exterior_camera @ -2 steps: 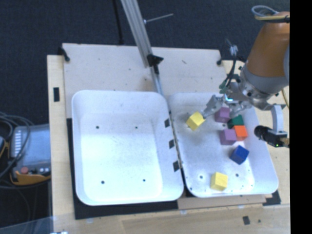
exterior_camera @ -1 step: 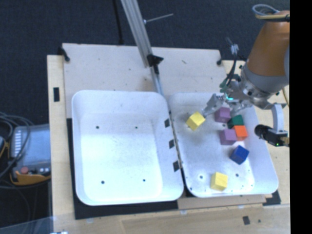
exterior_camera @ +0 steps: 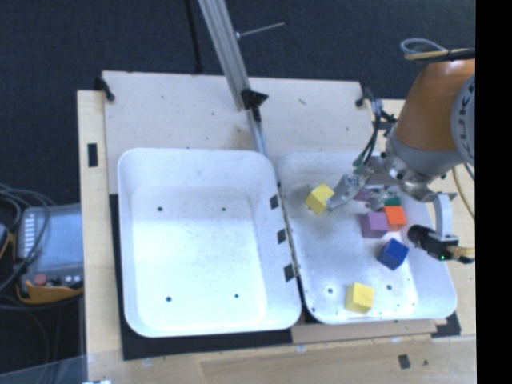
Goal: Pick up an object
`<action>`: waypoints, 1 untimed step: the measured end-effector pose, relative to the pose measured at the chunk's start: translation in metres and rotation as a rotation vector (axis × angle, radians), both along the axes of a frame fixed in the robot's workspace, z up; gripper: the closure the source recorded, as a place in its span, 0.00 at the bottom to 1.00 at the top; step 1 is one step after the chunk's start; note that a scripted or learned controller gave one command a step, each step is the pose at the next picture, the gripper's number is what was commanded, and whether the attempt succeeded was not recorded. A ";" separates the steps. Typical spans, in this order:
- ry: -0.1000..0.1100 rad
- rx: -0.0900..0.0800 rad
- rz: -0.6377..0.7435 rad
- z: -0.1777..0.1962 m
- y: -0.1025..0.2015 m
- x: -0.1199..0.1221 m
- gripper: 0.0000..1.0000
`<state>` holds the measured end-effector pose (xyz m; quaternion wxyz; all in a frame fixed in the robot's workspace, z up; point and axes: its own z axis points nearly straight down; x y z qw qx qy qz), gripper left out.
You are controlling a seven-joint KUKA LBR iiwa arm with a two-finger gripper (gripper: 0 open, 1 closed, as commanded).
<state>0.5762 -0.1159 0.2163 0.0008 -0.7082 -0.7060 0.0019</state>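
In the right bin point(exterior_camera: 320, 298) lie several small blocks. A yellow block point(exterior_camera: 319, 198) sits near the bin's upper left, and a second yellow block point(exterior_camera: 360, 296) rests near the front. A purple block point(exterior_camera: 374, 223), an orange block point(exterior_camera: 395, 216) with a bit of green behind it, and a blue block point(exterior_camera: 393, 254) cluster at the right. My gripper point(exterior_camera: 349, 192) hangs low over the bin, just right of the upper yellow block and up-left of the purple one. Nothing shows between its fingers.
The left bin point(exterior_camera: 200, 242) lies beside the right one. A slanted metal rail point(exterior_camera: 228, 42) rises behind the bins. A grey device with cables point(exterior_camera: 48, 246) sits off the bench at the left. The orange-banded arm point(exterior_camera: 436, 118) looms over the right bin's far right.
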 end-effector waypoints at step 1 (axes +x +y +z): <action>0.000 0.000 -0.001 -0.047 -0.007 0.006 0.00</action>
